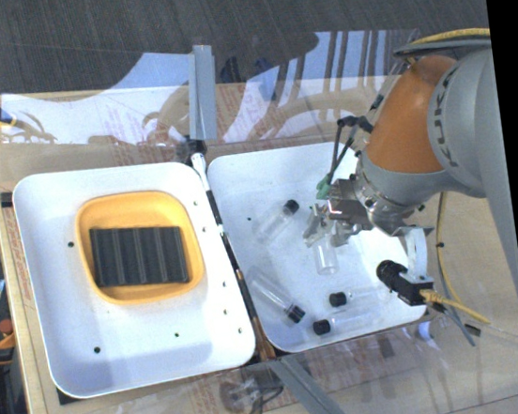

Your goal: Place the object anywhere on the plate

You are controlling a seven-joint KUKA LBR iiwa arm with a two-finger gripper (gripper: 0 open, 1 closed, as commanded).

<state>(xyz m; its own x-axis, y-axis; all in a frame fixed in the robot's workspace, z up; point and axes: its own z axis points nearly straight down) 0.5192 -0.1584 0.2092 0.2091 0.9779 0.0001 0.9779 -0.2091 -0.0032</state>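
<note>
Hovering tool [323, 226], clear vial [326, 257] just below

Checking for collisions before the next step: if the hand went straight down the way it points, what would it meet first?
Probably the clear vial lying on the right bin's floor just below the hand, though depth is hard to judge from this slanted view.

I'm seeing smooth, glossy white plastic on both bins [80, 357]. The yellow plate [100, 217] looks matt, and the vials [272, 294] are clear, black-capped plastic.
</note>
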